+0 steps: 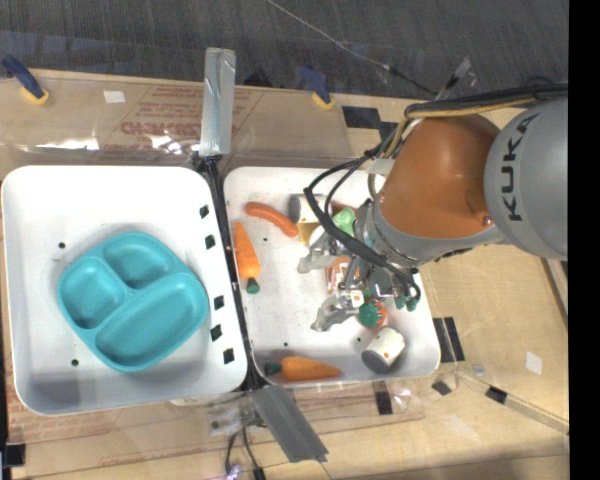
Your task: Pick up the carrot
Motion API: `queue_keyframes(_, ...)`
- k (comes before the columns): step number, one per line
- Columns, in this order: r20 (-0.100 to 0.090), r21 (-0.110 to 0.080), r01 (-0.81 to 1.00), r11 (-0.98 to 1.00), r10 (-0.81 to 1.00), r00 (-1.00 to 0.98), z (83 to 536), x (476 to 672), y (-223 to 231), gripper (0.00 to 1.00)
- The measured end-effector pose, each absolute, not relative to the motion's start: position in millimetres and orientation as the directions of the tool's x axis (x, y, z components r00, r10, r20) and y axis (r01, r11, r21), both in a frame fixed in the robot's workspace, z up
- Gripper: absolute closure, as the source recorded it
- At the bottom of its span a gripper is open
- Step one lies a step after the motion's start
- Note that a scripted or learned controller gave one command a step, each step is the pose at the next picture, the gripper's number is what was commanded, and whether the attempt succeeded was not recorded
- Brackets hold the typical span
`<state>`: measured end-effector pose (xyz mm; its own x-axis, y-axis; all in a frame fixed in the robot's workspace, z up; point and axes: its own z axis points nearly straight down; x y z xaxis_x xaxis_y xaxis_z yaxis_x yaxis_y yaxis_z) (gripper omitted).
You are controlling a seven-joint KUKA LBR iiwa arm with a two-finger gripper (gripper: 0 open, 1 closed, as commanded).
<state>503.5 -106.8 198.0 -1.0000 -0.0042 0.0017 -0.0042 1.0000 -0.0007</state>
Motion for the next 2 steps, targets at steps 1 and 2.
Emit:
queue_keyframes(1,-0.002,-0.001,-0.181,0.983,-0.181,-0.983,92,567.8,-167,0.00)
queue_keyframes(2,0.001,0.003,-0.081,0.997,-0.081,-0.997,91,540.3,-105,0.00)
